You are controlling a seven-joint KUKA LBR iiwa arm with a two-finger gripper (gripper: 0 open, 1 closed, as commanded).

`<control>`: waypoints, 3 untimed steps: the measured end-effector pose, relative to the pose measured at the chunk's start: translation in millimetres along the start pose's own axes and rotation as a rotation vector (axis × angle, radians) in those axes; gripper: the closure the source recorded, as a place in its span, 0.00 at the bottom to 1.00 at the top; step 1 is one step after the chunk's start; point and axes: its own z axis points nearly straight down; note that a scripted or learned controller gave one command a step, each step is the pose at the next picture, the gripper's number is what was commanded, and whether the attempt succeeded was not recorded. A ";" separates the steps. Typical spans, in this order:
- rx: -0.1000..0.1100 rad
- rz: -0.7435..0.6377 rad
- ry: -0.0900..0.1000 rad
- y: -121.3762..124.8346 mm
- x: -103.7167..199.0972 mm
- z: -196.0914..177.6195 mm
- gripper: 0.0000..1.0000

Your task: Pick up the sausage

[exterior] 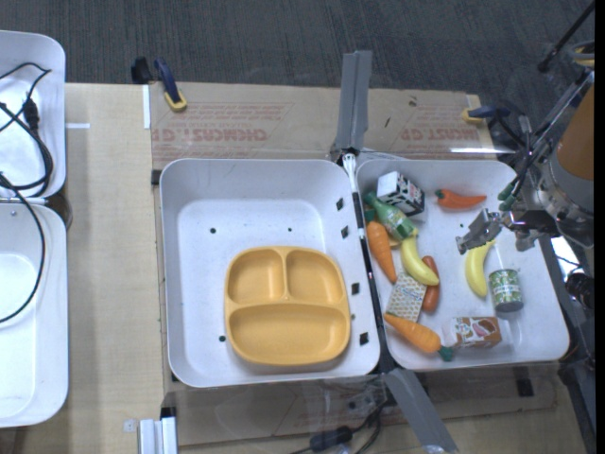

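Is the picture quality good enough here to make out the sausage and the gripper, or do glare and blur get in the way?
Camera view: even, soft light, faint shadows. The sausage is small and half hidden by a banana, but readable. The gripper is soft and low in detail, so its state is unclear. The bin has a bright patch of glare at its right rim.

We see even, soft overhead light with no harsh glare. The two shallow white plastic bins (180,253) read bright, the dark grey carpeted floor (284,17) dim. Shadows stay faint. Small items look slightly soft and grainy.
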 end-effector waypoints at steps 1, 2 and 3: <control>-0.001 0.083 0.000 112.7 -5.5 75.1 0.00; -0.010 -0.091 -0.004 152.8 -54.4 163.2 0.00; -0.019 -0.092 -0.007 156.5 -55.3 144.1 1.00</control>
